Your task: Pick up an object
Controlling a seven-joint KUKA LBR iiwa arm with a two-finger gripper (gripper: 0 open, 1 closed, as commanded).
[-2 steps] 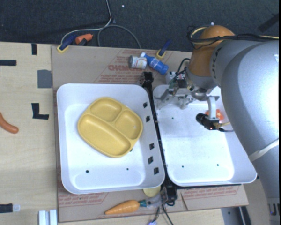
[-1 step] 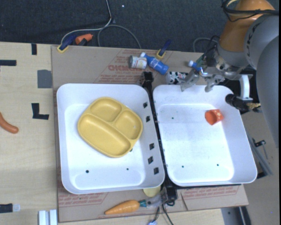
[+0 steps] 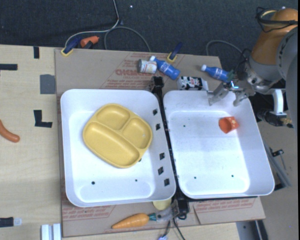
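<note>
Camera view: the gripper is seen spread and holding nothing over the far rim of the right bin, with a small orange object lying just below it and a yellow plate set in the left bin.

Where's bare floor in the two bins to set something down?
Right bin: most of the floor is bare, from the orange object down to the near rim. Left bin: a bare strip along the near wall below the yellow divided plate. Crowded: the right bin's far right corner, where the gripper sits above the orange object.
</note>
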